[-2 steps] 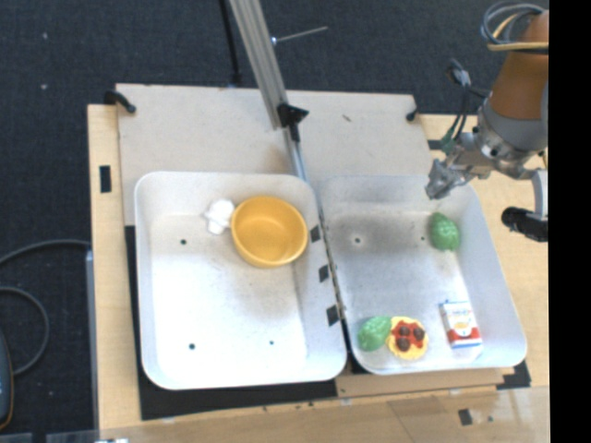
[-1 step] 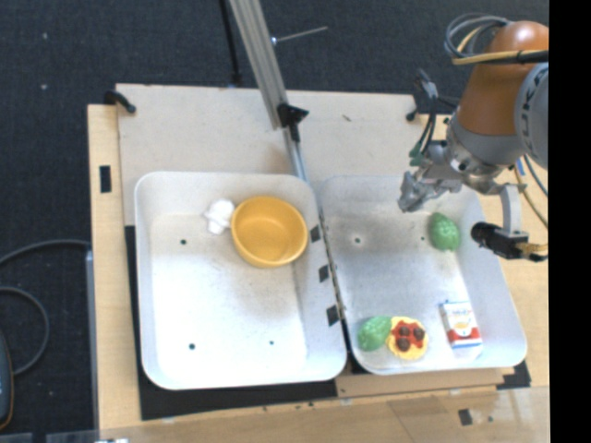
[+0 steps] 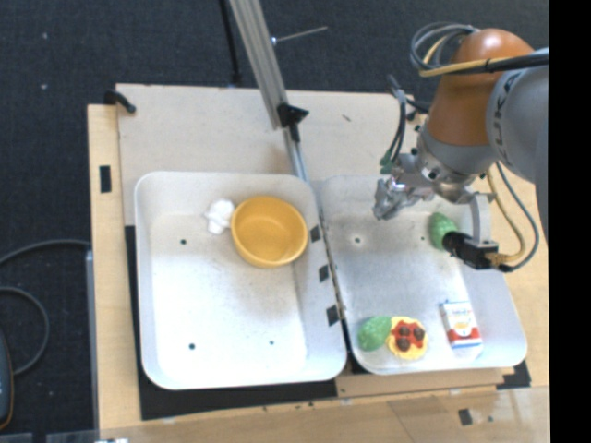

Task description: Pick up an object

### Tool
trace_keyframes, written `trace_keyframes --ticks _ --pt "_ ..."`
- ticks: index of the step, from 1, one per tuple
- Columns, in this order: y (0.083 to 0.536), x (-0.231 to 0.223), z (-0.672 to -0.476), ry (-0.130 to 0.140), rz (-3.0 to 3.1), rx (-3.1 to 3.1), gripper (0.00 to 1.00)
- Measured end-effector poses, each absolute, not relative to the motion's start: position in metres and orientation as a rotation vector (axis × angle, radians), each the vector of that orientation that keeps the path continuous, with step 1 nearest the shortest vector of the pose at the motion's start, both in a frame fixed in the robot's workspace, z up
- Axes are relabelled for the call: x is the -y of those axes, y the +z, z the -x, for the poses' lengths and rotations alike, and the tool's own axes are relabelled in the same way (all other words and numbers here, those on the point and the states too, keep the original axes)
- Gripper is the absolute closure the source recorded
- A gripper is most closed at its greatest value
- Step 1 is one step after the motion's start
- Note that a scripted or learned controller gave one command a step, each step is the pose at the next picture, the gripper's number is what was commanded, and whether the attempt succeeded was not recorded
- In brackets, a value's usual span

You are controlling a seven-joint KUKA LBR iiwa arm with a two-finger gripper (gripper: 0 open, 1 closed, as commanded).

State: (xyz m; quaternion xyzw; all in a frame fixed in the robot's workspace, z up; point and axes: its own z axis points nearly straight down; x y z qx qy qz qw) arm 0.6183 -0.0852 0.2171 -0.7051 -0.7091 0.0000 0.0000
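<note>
The arm reaches in from the right, and its hand [image 3: 391, 197] hangs over the far part of the right bin [image 3: 406, 266]. Nothing sits between its fingers; whether they are apart or together I cannot tell from this slant.

The closest thing to it is a small green object [image 3: 441, 227], just to the right of the hand near the bin's right wall, partly behind the arm's black fitting. It looks rounded and smooth, probably a light plastic toy: stiff enough to squeeze, but likely to roll or slip, so a grip across its middle seems best.

At the near edge of the same bin lie three more choices. A green lump [image 3: 374, 332] touches a round yellow piece with red spots [image 3: 408, 337]; both look light, and the flat yellow one would be hard to get fingers under. To their right, a little apart, lies a small white and red carton [image 3: 460, 326], which is light, boxy and easy to pinch across its narrow sides.

In the left bin [image 3: 185, 284] a yellow bowl [image 3: 269, 231] stands upright, with a small white object [image 3: 220, 215] touching its left side. The bowl looks rigid and is best taken by the rim.
</note>
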Motion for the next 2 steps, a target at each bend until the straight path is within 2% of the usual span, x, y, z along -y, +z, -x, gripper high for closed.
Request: trace_keyframes --ticks 1,2 --pt "0.232 0.036 -0.607 -0.005 2.213 2.229 1.0" --pt "0.225 -0.009 -0.592 -0.001 2.214 2.228 1.0"
